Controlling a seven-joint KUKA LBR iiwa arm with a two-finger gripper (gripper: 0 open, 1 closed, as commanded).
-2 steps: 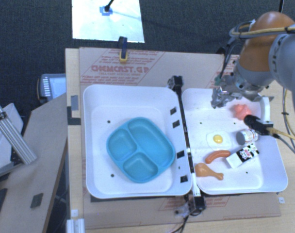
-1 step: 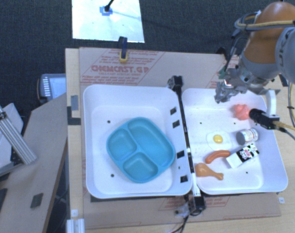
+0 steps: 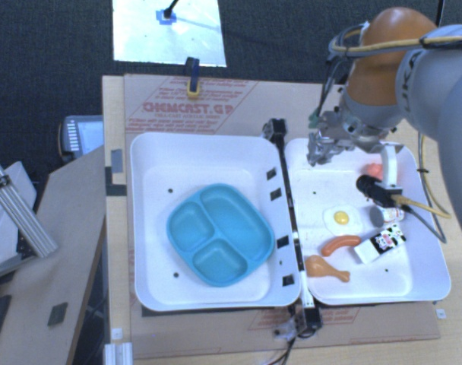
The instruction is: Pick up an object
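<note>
white right bin (image 3: 436, 284) holds the toy fried egg (image 3: 341, 219), sausage (image 3: 340, 244) and drumstick (image 3: 327, 268). jaws hang above its far-left corner, state cannot be told. centre over one item, then descend vertically.

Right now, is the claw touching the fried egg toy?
Apart. The camera view shows bare white bin floor between the claw and the white-and-yellow fried egg toy.
</note>
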